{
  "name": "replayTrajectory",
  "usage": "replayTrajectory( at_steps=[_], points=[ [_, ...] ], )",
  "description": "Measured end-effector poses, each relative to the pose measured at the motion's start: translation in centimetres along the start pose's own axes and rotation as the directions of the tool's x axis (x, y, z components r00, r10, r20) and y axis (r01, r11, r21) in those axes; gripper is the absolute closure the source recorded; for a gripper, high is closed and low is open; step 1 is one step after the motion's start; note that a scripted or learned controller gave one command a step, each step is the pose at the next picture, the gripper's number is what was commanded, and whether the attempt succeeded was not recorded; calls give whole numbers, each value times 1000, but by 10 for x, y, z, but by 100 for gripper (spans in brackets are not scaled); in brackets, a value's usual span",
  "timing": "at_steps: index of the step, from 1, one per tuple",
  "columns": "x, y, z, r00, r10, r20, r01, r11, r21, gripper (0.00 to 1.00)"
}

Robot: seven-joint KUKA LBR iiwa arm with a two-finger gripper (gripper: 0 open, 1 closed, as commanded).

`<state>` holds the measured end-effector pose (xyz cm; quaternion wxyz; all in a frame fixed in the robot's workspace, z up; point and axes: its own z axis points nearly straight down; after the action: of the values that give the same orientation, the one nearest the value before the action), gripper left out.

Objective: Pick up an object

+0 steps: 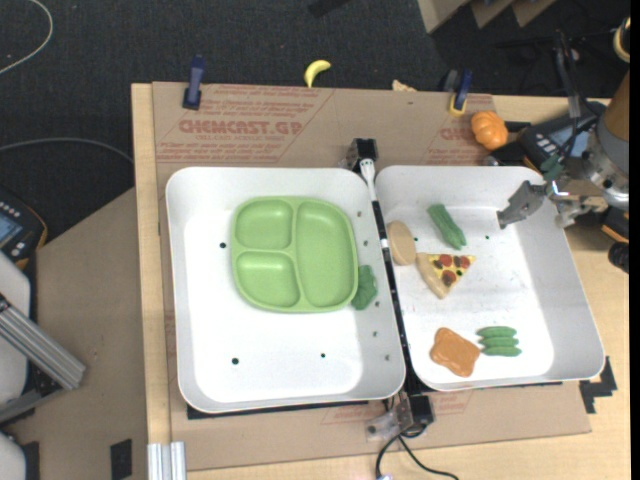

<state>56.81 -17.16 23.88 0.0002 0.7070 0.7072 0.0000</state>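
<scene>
- Nearest the camera, in the right-hand shallow white bin (pixel 575 298), an orange toast-shaped toy (pixel 453 352) lay touching a cluster of green bean pods (pixel 499 341), close to the bin's front wall.
- Further in, a wedge of toy pizza with red dots (pixel 445 271) lay just beside a pale tan oval piece (pixel 401 242) near the divider, and a dark green pickle-like toy (pixel 446 225) lay slantwise behind them.
- In the left white bin (pixel 200 318) sat a light green divided plastic plate (pixel 295 254), with a small dark green scrap (pixel 364 288) touching its right edge.
- The claw (pixel 524 205) hung at the far right edge of the right bin, well apart from every toy; nothing showed between its fingers, and whether they were spread or closed could not be told.
- Risk, as a judgement: any of the toys could serve as the object to lift, but the toast and beans touch, so a descent there might catch both or nudge one away.
- The pizza and tan oval are similarly crowded; the pickle stands freer but lies at an angle, so a misaligned closing could roll it aside.
- Beyond the bins, on the brown bench (pixel 250 118), an orange round toy (pixel 489 129) and a small yellow banana toy (pixel 316 70) lay outside reach of the bins.
</scene>
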Motion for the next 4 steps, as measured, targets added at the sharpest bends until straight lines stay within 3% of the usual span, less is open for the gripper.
replayTrajectory(
  at_steps=[1,2,3,4],
  points=[
    [79,-10,156,1000,-6,-7,6,1000,13,0],
    [73,-6,135,1000,1,1,-1,1000,-5,100],
    [130,-4,-85,1000,-7,-1,7,1000,-20,100],
    [178,-28,-22,1000,-3,-2,3,1000,6,100]
  ],
)
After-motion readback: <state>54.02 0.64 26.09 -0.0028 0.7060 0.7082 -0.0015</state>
